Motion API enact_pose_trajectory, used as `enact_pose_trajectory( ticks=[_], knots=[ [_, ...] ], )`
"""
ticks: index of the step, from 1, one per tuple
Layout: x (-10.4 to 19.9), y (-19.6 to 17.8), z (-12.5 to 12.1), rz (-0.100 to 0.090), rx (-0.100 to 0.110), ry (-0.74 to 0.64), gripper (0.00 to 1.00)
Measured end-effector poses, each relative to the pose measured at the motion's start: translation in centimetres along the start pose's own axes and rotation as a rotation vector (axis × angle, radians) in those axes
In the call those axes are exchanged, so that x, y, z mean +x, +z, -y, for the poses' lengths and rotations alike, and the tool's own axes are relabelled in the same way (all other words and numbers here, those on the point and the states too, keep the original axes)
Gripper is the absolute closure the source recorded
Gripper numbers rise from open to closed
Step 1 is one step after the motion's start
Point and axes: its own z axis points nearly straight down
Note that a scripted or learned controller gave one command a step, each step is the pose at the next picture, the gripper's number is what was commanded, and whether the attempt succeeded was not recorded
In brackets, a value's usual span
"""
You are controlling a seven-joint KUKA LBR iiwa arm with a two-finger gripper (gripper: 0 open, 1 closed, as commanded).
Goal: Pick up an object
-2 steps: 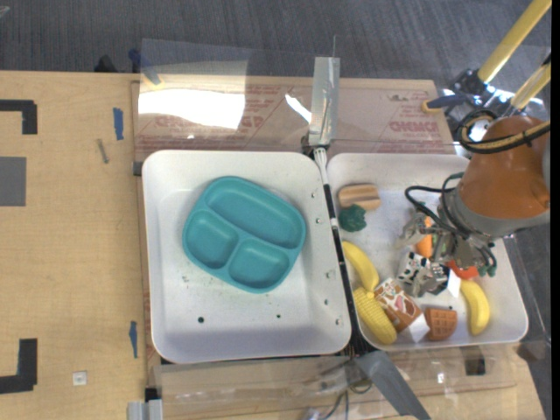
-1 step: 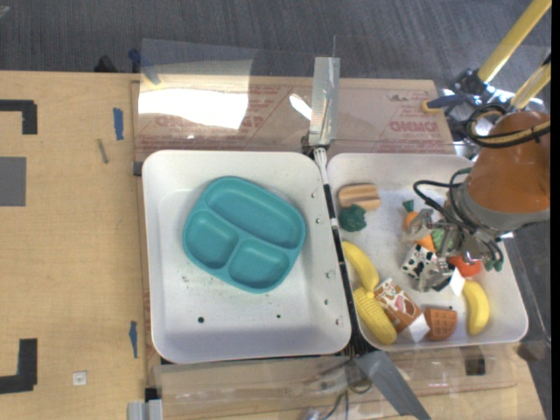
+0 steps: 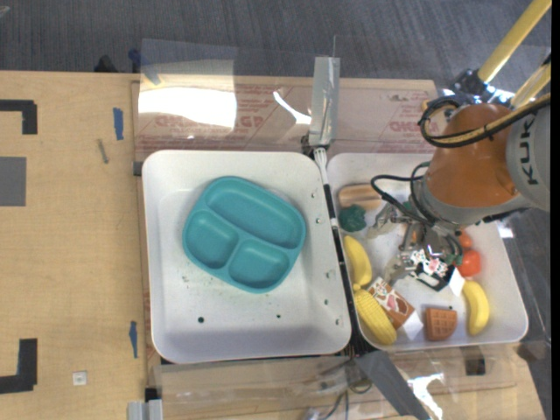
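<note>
My gripper hangs low inside the right bin, under the orange wrist band. Toy food lies around it. A yellow banana and a corn cob are to its left. A green piece and a hot dog are at the upper left. A black-and-white item sits just right of the gripper, beside a red tomato. A waffle, a second banana and a small brown-and-white packet lie toward the front. Nothing is visibly held.
The left bin holds a teal divided plate. A raised divider separates the two bins. The arm's cables loop above the right bin's back edge. Brown bench surface extends to the left.
</note>
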Motion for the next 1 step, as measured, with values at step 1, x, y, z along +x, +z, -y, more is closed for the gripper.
enact_pose_trajectory(
  ticks=[1],
  knots=[
    [7.4, -0.12, 3.05, -0.002, 0.003, -0.083, 0.0]
  ],
)
